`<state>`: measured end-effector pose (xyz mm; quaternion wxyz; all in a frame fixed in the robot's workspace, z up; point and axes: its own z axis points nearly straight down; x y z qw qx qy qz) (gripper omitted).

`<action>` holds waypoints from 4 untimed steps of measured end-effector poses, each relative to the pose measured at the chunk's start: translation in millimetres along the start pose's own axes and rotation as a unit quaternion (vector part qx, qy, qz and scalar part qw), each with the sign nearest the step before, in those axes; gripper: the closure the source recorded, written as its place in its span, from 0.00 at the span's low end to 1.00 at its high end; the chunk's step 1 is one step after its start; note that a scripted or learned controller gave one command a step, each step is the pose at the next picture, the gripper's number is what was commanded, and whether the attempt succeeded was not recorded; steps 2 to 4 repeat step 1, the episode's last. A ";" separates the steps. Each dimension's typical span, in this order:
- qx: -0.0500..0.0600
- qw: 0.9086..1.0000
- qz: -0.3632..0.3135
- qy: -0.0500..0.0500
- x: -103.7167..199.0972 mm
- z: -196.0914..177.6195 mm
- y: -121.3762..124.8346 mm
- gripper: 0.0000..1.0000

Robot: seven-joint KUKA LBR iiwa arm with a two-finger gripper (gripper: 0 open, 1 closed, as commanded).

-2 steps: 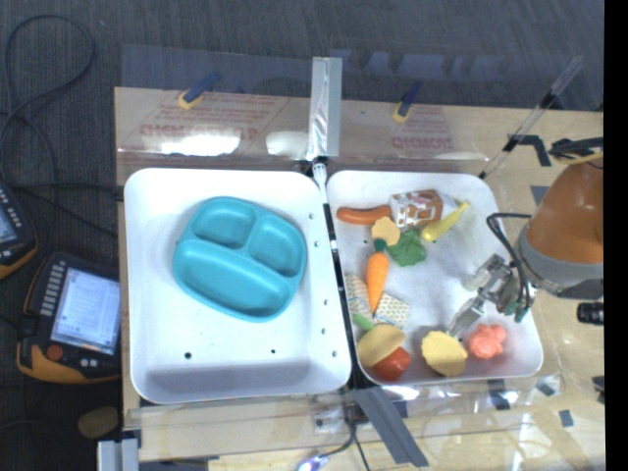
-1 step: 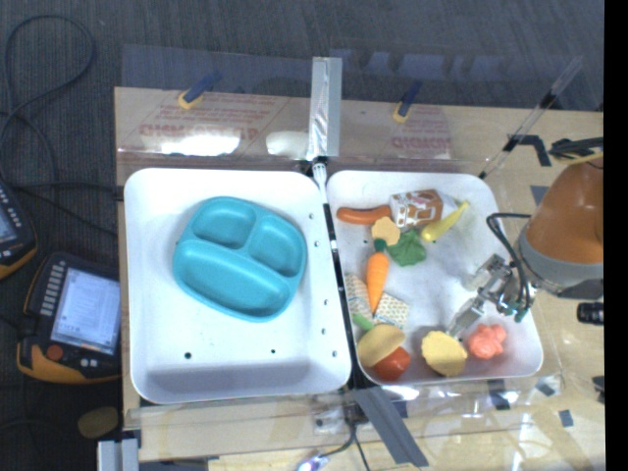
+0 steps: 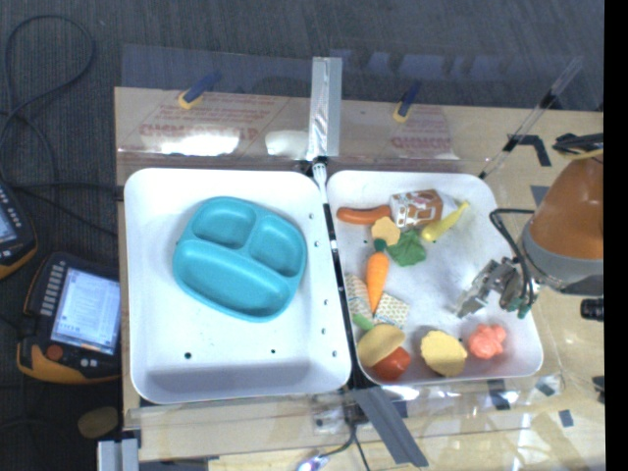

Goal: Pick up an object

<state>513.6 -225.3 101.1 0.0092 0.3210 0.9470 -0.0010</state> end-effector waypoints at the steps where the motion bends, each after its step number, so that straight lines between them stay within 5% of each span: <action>1: -0.002 0.984 -0.179 -0.004 8.8 7.7 -4.7 1.00; 4: -0.002 0.984 -0.179 -0.004 8.8 7.7 -4.7 1.00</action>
